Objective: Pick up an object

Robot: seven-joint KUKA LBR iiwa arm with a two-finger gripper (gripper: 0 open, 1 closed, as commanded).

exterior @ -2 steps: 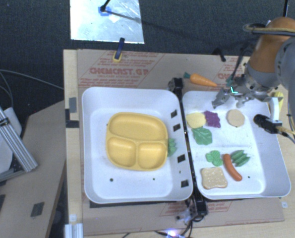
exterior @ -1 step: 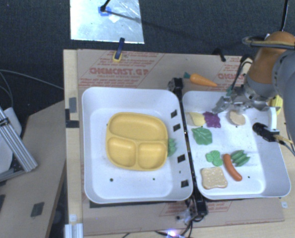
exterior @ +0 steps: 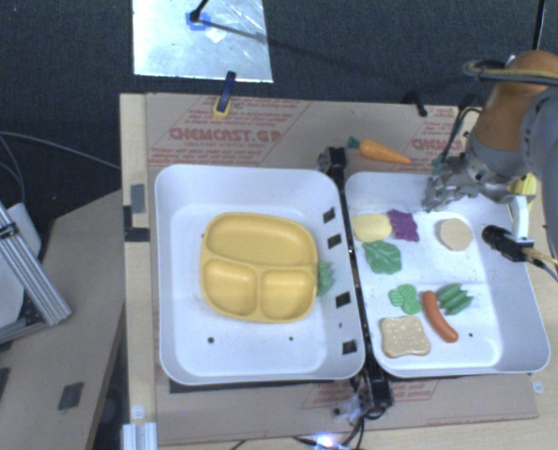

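Gripper [exterior: 438,195] at right bin [exterior: 513,345] back edge, finger state impossible to tell; arm [exterior: 532,101] cut off at frame edge; leaf [exterior: 324,277] half hidden behind yellow tray [exterior: 258,265].

Bright, even light from above, and both white bins [exterior: 250,181] run close to washed out. The foil sheet [exterior: 202,24] up top throws patchy glare. Shadows are soft and short. Focus is a bit soft overall, the dark backdrop grainy, colours slightly muted.
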